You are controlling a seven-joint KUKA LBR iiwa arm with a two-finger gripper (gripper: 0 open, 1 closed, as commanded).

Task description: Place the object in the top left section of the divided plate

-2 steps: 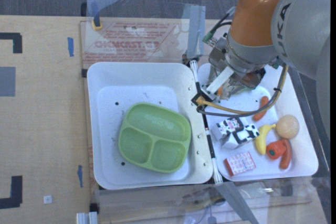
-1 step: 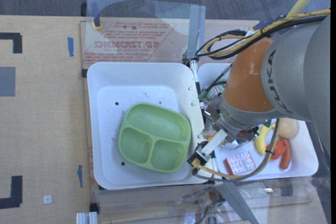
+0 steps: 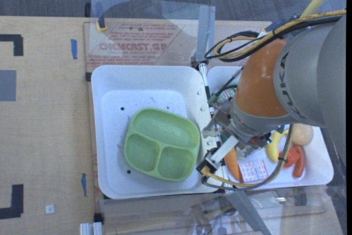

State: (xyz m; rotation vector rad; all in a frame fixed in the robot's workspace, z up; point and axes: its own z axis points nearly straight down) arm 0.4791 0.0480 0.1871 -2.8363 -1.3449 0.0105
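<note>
The green divided plate lies in the left bin, with one long section toward the back and two smaller ones toward the front; all three hold nothing. My gripper hangs low over the left part of the right bin, mostly hidden under the orange wrist. Just beside it lie an orange carrot and a red-and-white packet. I see nothing clearly held.
Further right in the right bin are a yellow banana, a red pepper and a pale round fruit. The bins' shared wall runs between plate and gripper. A clear sheet lies behind the left bin.
</note>
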